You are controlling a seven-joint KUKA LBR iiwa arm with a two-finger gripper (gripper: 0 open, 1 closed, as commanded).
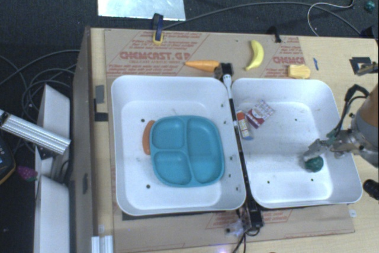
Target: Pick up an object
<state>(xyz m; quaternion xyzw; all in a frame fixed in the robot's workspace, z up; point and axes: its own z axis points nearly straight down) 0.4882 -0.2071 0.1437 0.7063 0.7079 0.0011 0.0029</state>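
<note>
The claw (317,153) sits low over the right part of the shallow white right-hand bin (278,194), reaching in from the right edge on the grey arm (362,140). Whether its tips are spread or pressed together cannot be told at this size. Just below and touching its tip, a small round dark-teal object (314,163) rests on the bin floor; it is not clearly between the tips.

Farther left in the same bin, near the dividing wall, lie a small red-and-white patterned packet (258,114) and, just beside it, a slim white tube with a blue end (243,125); any print on them is too small to read.

The shallow white left-hand bin (136,103) holds a light-blue plastic plate with 3 compartments (187,149), and an orange sausage-shaped piece (146,136) lies against the plate's left edge.

Both bins rest on a brown cardboard sheet (177,47) laid over the tabletop. Red lettering on it, upside down in this view, appears to read "CHEMCAST GP"; the smaller lines are illegible. On the cardboard behind the bins are an orange toy carrot (201,66), a yellow toy banana (256,54) and a yellow wedge-shaped block (299,71).
</note>
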